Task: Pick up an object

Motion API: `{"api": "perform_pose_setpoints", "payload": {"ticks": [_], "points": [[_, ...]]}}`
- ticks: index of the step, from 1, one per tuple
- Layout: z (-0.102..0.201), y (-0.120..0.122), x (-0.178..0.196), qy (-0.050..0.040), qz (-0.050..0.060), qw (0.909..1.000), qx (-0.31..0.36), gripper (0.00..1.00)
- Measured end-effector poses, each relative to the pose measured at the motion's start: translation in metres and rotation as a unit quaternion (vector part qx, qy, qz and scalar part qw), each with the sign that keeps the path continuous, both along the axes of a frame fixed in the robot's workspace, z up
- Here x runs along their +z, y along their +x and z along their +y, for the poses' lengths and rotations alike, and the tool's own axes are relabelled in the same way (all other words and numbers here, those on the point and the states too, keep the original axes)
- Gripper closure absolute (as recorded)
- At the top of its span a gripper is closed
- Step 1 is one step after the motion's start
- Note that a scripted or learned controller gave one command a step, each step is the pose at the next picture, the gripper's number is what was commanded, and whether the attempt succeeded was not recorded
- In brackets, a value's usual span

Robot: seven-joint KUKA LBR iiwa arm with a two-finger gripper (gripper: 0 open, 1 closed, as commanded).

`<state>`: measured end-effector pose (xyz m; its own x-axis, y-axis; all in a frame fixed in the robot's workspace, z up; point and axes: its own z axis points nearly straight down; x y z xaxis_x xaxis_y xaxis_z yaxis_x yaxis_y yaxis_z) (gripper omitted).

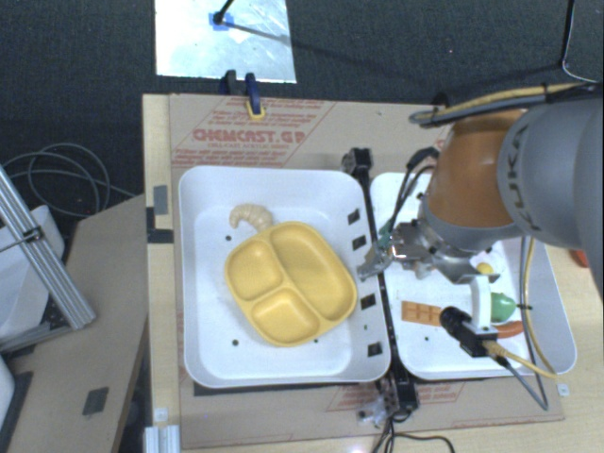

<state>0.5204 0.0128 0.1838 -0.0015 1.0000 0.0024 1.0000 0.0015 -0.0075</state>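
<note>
**Desk editor:** How far along was the pick when this was taken?

**Photographer:** By the look of it, not far. Nothing was seen lifted. Every candidate lay in its bin: the yellow divided plate [288, 281] sat in the middle of the left bin [203, 281], with a curled cream piece [250, 216] just beside the plate's upper left edge. In the right bin [557, 347] a brown bar [422, 313] lay flat near the bottom, and a green piece [500, 304] rested to its right, partly under the arm.

**Desk editor:** So the whole grasp was left to do?

**Photographer:** That was my reading: close on something, then raise it. No object could be seen in the gripper [389, 251].

**Desk editor:** Was it open or closed?

**Photographer:** I could not tell. The wrist hid most of it from above, and what showed was too small to read.

**Desk editor:** And the arm's pose?

**Photographer:** The arm [481, 187] reached in from the right over the right bin, its orange band turned up toward the camera and its wrist pointed down and to the left. The gripper hung low by the wall shared by the two bins, above the brown bar and near the plate's right edge. Both bins sat on the cardboard-covered desk [255, 130].
</note>
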Motion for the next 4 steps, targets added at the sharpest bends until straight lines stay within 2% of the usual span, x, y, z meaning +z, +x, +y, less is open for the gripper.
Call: {"api": "perform_pose_setpoints", "payload": {"ticks": [1, 2, 3, 4], "points": [[-0.041, -0.035, 0.000, -0.0014, -0.003, 1.0000, -0.002, 0.00], [0.023, -0.032, 0.095, 0.0006, -0.010, 0.9999, 0.005, 0.00], [-0.060, -0.035, -0.004, -0.0020, -0.001, 1.0000, -0.004, 0.00], [-0.055, -0.033, 0.011, -0.0013, -0.006, 1.0000, 0.001, 1.00]]}}
